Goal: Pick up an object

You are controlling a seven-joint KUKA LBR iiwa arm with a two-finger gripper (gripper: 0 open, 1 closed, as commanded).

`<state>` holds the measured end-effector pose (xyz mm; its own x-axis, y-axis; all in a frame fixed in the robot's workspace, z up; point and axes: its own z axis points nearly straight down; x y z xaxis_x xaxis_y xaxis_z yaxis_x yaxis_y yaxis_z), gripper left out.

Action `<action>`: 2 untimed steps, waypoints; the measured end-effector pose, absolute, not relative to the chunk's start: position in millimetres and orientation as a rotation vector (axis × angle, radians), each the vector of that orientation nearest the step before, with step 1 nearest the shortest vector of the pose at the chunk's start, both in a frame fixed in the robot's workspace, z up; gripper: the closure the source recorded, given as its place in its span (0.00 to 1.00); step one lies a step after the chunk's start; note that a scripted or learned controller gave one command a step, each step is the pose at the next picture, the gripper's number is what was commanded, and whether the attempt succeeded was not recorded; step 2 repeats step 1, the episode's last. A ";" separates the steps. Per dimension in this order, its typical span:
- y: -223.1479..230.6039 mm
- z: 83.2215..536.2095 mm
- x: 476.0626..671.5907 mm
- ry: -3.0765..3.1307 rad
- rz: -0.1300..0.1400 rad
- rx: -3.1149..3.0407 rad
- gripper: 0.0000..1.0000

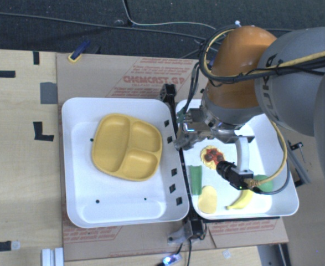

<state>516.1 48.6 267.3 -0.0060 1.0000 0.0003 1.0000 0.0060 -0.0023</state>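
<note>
My gripper (191, 133) hangs low over the left part of the right bin (284, 206), close to the wall between the two bins. Just to its right lies a small red and yellow piece (211, 155). Nearer the front of that bin lie a flat green strip (195, 179), a pale yellow rounded piece (207, 199) and a yellow banana (241, 200). A green object (266, 184) shows partly behind a cable. The arm's orange band and grey body hide the back of this bin.
The left bin (79, 193) holds a yellow divided plate (127, 146) in its middle. A black connector and yellow cable (232, 173) hang from the arm over the right bin. Cardboard (145, 76) lies under both bins.
</note>
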 end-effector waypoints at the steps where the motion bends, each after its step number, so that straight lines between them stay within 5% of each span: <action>1: 95.0 234.2 520.1 -2.224 0.007 -2.213 1.00; 2: 95.0 234.2 520.1 -2.224 0.007 -2.213 1.00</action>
